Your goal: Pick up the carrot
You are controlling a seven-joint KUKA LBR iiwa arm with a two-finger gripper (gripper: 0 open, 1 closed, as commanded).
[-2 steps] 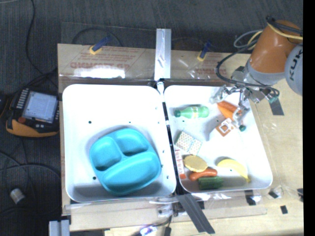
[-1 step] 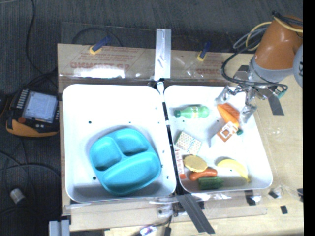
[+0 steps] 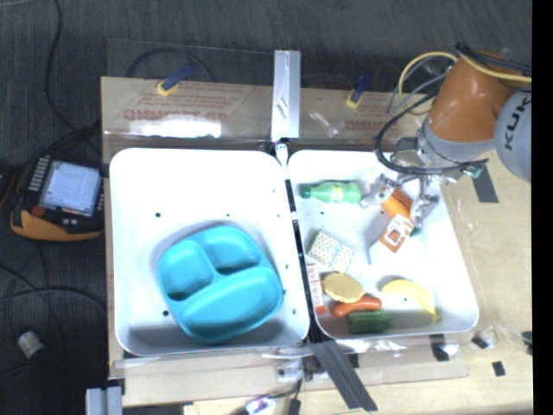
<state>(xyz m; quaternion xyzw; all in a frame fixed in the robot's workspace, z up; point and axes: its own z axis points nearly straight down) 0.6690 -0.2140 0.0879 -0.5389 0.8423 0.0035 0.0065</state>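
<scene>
The gripper (image 3: 403,199), fingers spread, hangs over the right bin (image 3: 458,266) with an orange-and-white carton (image 3: 396,228) between and just below its fingertips; a firm hold cannot be confirmed. The carrot (image 3: 361,304) lies near the bin's front wall, touching a cucumber (image 3: 370,321), beside a banana (image 3: 409,294), cookie (image 3: 343,286) and green bottle (image 3: 332,192). The left bin (image 3: 130,232) holds a blue tray (image 3: 219,281).
</scene>
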